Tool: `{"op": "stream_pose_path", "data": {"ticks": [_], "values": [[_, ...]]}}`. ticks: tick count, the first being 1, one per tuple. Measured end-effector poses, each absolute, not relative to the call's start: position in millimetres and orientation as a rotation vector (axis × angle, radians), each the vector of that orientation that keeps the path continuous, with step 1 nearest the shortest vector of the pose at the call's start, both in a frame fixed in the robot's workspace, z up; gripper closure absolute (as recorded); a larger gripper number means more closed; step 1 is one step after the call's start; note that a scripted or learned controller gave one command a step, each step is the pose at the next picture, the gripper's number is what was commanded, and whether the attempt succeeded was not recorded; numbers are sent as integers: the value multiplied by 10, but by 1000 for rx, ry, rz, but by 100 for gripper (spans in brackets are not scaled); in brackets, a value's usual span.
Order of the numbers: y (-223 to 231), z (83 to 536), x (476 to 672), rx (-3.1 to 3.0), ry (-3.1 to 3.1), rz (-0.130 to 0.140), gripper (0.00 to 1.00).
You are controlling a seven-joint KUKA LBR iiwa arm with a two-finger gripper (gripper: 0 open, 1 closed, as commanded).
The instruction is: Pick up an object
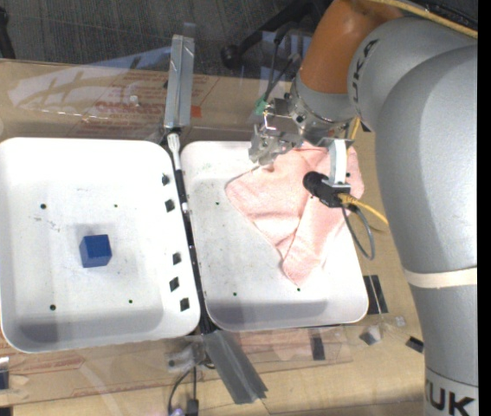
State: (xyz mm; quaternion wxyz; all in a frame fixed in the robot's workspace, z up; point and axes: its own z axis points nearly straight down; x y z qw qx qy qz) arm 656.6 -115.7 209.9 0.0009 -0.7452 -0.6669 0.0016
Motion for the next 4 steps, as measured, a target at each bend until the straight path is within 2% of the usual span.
{"op": "stream_pose_path", "data": {"ticks": [1, 2, 3, 4], "values": [[-1160, 2079, 6519, -2524, -1862, 8, 100], [-1411, 2926, 6572, -2320, -2118, 2, 100], [-1691, 2254, 6568, -2122, -2311, 4, 100], [-1738, 2058, 6562, -2292, -2141, 6, 100]]}}
